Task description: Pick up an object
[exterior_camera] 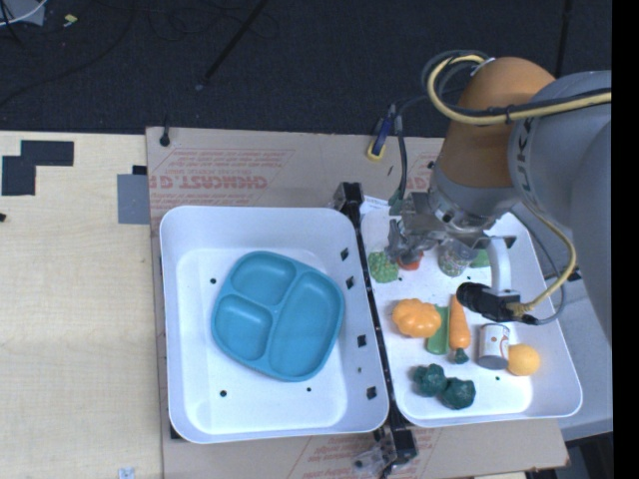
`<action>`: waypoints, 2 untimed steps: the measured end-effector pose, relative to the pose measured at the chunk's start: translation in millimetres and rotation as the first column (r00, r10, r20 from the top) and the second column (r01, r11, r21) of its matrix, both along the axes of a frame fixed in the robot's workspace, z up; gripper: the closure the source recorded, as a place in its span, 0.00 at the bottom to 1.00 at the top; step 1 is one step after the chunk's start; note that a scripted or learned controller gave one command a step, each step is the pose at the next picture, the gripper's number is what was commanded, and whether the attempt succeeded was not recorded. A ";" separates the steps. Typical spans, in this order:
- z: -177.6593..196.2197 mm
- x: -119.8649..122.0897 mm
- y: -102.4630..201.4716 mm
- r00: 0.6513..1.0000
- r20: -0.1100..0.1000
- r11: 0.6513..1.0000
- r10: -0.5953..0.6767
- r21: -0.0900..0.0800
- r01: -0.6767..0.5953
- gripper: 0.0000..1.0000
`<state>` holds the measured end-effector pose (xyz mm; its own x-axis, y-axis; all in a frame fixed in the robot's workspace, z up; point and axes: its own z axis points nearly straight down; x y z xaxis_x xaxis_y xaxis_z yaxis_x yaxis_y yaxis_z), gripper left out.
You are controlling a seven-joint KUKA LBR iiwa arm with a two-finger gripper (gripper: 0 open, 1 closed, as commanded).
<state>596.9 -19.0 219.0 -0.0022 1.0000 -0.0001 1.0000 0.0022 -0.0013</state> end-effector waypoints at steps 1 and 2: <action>-1.9 6.7 6.8 1.000 -0.001 1.000 -0.001 0.000 0.001 1.00; 1.3 3.5 15.2 1.000 -0.002 1.000 -0.001 0.000 0.001 1.00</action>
